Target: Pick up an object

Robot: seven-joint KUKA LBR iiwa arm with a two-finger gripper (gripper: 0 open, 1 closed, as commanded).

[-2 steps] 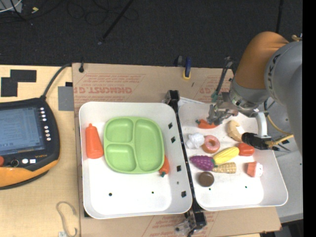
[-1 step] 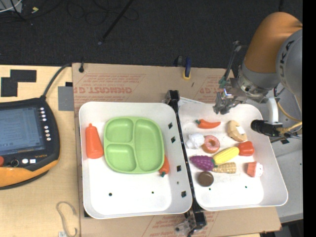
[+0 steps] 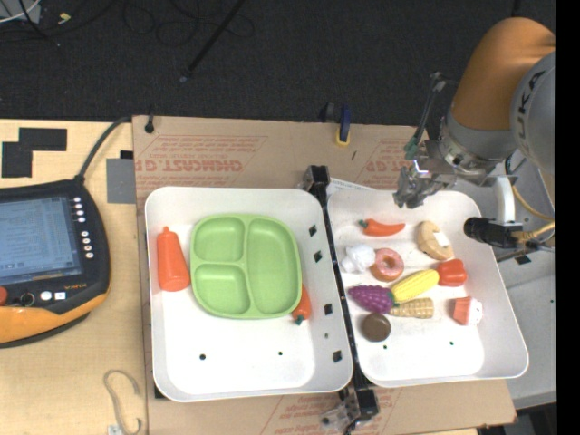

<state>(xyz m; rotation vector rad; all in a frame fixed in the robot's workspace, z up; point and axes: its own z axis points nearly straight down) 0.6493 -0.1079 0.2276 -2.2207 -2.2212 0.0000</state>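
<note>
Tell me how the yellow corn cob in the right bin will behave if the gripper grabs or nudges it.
The corn cob looks like rigid toy plastic, so probably stiff and light. Its rounded shape may roll if nudged. It lies against the grapes, which could shift too.

Half hidden under the right rim of the green divided plate (image 3: 246, 266): a small orange carrot (image 3: 302, 305). Cut off at the left edge: the teach pendant (image 3: 45, 256). Cut off at the right edge: the arm (image 3: 507, 89). Too small and dark to read: the gripper (image 3: 413, 191) over the right bin's (image 3: 494, 347) far rim.
</note>
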